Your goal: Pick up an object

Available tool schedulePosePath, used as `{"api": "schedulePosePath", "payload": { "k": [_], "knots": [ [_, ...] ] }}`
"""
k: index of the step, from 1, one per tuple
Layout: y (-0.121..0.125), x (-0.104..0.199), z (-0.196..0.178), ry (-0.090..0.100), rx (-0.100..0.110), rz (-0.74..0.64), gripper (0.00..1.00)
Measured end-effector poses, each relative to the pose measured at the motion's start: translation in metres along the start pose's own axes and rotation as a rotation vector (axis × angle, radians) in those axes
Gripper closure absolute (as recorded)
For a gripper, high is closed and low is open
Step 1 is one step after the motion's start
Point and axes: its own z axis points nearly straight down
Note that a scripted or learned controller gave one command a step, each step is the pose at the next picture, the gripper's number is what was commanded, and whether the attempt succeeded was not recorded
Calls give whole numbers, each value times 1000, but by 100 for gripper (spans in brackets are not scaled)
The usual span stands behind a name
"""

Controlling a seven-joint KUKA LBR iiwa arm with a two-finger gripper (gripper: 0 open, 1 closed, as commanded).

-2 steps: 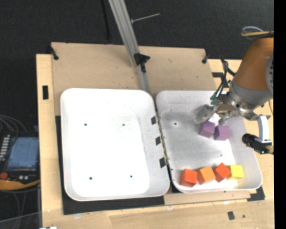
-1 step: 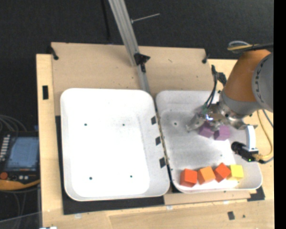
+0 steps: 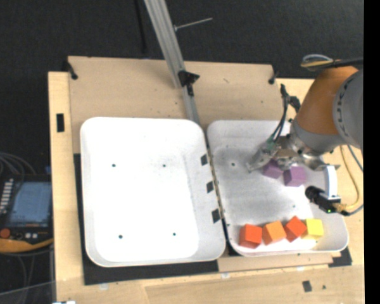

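The claw (image 3: 270, 158) hung low over the right bin (image 3: 240, 189), in its upper middle part, its metal tips reaching toward the bin's centre; from where I stood I could not tell whether it was open or closed, or whether it gripped anything. Just beside it, on the side nearer the arm, lay two purple blocks (image 3: 286, 171), close together on the bin floor and partly under the wrist. The grey arm (image 3: 351, 116) with its orange band (image 3: 318, 106) came in from the right, cables looping down past it.

Along the bin's near edge sat a row of four blocks touching one another: an orange-red block (image 3: 251, 235), an orange block (image 3: 274, 232), a red block (image 3: 295, 227) and a yellow block (image 3: 315, 227), well apart from the purple pair.

The left bin (image 3: 142, 189) lay side by side with the right one, joined by small dark clips. Both rested on a pale wooden tabletop (image 3: 120, 87). A slanted metal rail (image 3: 168, 37) rose from the tabletop's far side. Around it the floor (image 3: 50, 18) was dark, and a handheld pendant with a blue screen (image 3: 22, 211) lay at the left with its cables.
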Motion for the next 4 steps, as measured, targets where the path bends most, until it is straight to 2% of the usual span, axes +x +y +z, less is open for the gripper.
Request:
{"api": "schedulePosePath", "payload": {
  "k": [1,2,3,4],
  "knots": [
    [1,-2,-10,-2,-4,6,100],
    [14,-3,-69,7,17,-6,100],
    [9,-11,-126,6,17,-4,100],
    [11,-13,-163,7,19,-8,100]
  ]
}}
